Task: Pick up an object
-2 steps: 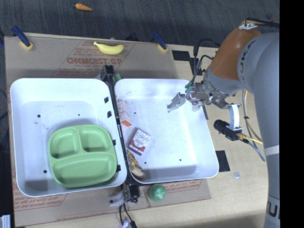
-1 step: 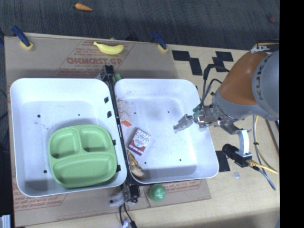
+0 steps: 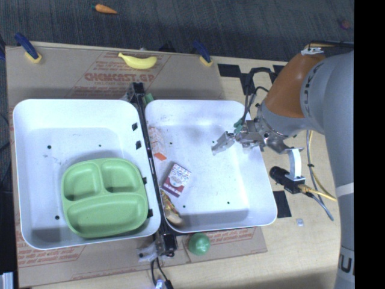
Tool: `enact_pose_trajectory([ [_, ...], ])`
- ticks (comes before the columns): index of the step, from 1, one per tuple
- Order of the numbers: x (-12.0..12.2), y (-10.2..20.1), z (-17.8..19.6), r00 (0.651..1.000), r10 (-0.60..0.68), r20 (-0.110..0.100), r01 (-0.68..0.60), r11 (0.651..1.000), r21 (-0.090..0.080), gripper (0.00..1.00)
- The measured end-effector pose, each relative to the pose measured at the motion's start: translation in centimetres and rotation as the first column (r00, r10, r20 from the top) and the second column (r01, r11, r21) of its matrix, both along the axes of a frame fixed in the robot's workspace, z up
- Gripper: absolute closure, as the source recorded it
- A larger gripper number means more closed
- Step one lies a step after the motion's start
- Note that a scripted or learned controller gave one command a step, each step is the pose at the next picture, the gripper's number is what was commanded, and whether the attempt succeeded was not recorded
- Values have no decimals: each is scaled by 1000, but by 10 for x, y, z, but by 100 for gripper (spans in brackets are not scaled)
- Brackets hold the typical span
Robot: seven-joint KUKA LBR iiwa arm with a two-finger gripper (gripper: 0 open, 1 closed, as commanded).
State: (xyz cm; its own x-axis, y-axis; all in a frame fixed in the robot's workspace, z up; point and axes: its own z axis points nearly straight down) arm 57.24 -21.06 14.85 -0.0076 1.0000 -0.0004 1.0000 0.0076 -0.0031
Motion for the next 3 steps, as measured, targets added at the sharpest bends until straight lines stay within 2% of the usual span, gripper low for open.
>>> enact_pose_trajectory([
  [1,84,0,-6,1000,-2,2,2,1000,1,0],
  [2,-23,39,-57,1000,-1,-3,1,1000,2,0],
  [3,-22,38,-47,1000,3,-3,-3,1000,1,100],
])
